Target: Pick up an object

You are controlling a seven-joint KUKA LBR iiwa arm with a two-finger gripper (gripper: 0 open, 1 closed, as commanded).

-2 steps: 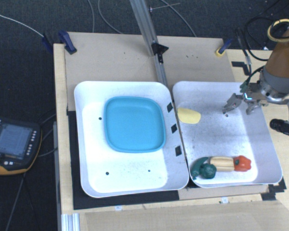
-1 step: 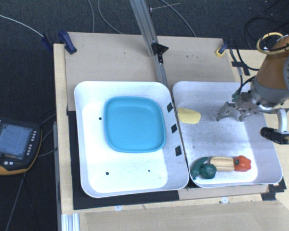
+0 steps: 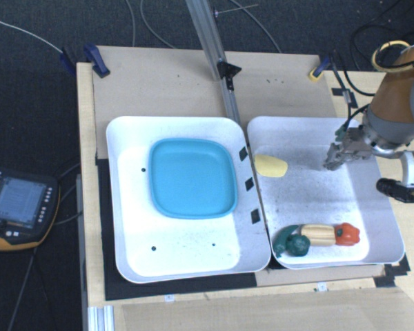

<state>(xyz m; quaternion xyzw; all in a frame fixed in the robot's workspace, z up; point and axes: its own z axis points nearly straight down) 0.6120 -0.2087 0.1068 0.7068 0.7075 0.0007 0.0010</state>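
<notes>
The grey two-finger gripper (image 3: pixel 333 158), grip state unreadable, hangs in the right white bin (image 3: pixel 372 205); the pale yellow rounded lump (image 3: pixel 270 165) lies directly left, long axis left-right.

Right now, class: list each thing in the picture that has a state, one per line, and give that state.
Blue plate: lying flat in left bin.
Yellow piece: loose in right bin.
Green, tan and red items: lying in a row against the near wall.
End effector: above right bin, holding nothing.

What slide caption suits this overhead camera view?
Robot hand hovers over the right bin near a yellow object; blue plate in left bin.
</notes>
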